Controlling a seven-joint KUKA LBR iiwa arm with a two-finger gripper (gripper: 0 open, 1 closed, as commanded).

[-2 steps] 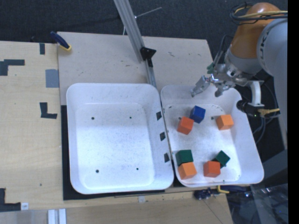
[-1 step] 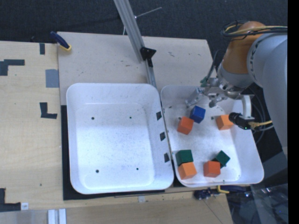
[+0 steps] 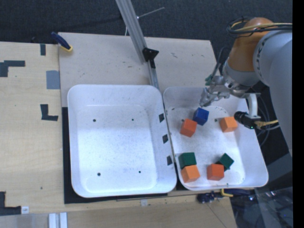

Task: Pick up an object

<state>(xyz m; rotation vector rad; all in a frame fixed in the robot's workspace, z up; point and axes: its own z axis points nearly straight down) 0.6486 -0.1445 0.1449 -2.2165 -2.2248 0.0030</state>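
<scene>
right bin [image 3: 251, 172]: gripper [image 3: 207, 100] at its 12 o'clock end near the far rim, just above a blue cube [image 3: 201, 116]; jaw state cannot be told, and nothing is seen between them. an orange cube [image 3: 188, 127] touches the blue cube at its 8 o'clock, another orange cube [image 3: 228, 124] sits apart at 3 o'clock, with bare floor mid-bin. near rim, 6 o'clock: green cube [image 3: 187, 159] on orange cube [image 3: 190, 173], red-orange cube [image 3: 215, 171] beside dark green cube [image 3: 226, 161]; left bin [image 3: 76, 127] alongside at 9 o'clock.
</scene>
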